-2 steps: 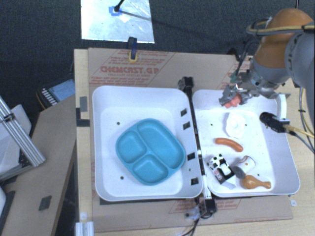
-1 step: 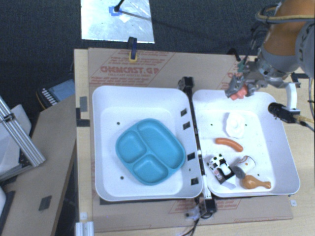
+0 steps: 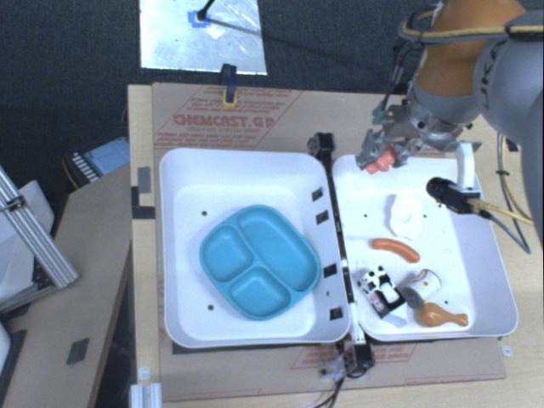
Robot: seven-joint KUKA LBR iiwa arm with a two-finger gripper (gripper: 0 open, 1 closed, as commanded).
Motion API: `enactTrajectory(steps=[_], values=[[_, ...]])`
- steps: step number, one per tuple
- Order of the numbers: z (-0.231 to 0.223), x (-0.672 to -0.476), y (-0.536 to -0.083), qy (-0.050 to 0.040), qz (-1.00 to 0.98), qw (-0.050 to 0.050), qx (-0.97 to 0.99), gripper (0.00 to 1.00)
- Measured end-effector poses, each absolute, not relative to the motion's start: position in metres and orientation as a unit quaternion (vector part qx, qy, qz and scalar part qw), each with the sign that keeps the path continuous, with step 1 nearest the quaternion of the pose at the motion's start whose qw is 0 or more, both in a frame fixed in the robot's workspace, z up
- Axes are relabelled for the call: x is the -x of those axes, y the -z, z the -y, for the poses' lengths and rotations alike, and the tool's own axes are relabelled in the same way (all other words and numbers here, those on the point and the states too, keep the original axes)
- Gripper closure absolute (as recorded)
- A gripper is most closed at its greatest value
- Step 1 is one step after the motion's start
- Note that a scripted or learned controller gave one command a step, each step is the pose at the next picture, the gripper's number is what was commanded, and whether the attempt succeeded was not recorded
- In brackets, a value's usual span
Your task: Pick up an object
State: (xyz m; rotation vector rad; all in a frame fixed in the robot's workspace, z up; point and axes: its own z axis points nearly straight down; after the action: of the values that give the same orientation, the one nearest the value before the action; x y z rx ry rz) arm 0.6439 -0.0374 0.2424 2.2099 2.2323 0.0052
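My gripper (image 3: 379, 153) hangs over the back left corner of the right bin (image 3: 489, 253). A small red-pink object (image 3: 385, 160) sits between its grey fingers, lifted off the bin floor, and the gripper is shut on it. On that bin's floor lie a white lump (image 3: 405, 214), an orange sausage (image 3: 395, 248), a black-and-white toy (image 3: 380, 290), a grey-and-white piece (image 3: 421, 284) and a brown drumstick (image 3: 440, 315).
The left bin (image 3: 183, 228) holds a blue divided plate (image 3: 259, 262). A black divider (image 3: 333, 228) runs between the bins. A black fitting with a yellow cable (image 3: 455, 195) reaches in at the right bin's back. A foil sheet (image 3: 202, 22) lies behind the bench.
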Motion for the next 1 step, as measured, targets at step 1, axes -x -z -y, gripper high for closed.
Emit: enactTrajectory(steps=[1], values=[[-0.0097, -0.6397, -0.2463, -0.0013, -0.710, 0.000, -0.704, 1.00]])
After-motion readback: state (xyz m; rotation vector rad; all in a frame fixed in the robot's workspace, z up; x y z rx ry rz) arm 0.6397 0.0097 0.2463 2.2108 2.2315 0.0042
